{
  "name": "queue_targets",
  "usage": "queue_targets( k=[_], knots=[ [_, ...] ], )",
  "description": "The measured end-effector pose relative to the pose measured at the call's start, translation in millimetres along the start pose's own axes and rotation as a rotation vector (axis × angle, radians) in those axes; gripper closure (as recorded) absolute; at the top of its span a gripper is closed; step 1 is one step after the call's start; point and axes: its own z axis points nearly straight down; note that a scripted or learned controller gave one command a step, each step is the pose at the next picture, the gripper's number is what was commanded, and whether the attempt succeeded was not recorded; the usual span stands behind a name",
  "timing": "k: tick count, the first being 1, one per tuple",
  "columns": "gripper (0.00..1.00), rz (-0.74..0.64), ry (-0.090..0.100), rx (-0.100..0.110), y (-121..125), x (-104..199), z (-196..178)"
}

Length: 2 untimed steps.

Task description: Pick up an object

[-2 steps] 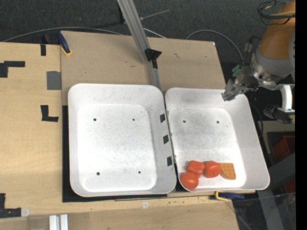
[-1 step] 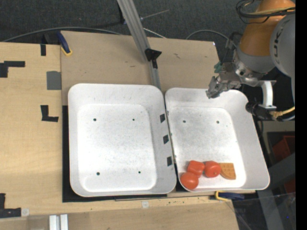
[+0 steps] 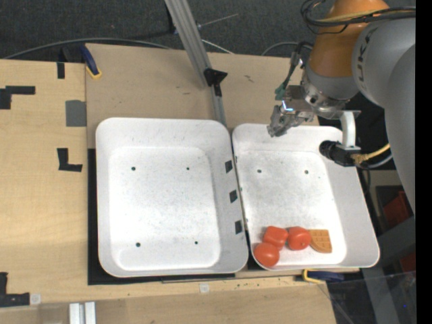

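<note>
Camera view, and we find the gripper [image 3: 278,128] hanging over the top edge of the right bin [image 3: 351,201], just right of centre frame. We cannot tell whether it is released or clenched from this angle, and we see nothing caught in it.

The pickings sit at the lower right of the frame, bunched in the bin's near corner: three red pieces [image 3: 277,243], rounded like toy tomatoes, and an orange waffle [image 3: 321,241] touching the rightmost one. The left bin [image 3: 108,201] is beside it.

We judge all four light, stiff and rather smooth. The round ones may roll or squirt out of a pinch, so we would close across the middle of one. They are crowded, so the outer piece looks easiest.
</note>
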Motion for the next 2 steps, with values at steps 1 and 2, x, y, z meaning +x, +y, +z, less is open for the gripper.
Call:
queue_targets(
  k=[1,2],
  knots=[
    [1.00,-0.001,0.001,0.001,-0.2,60.8,9.5],
    [1.00,0.000,0.000,0.000,5.2,111.3,15.8]
  ],
)
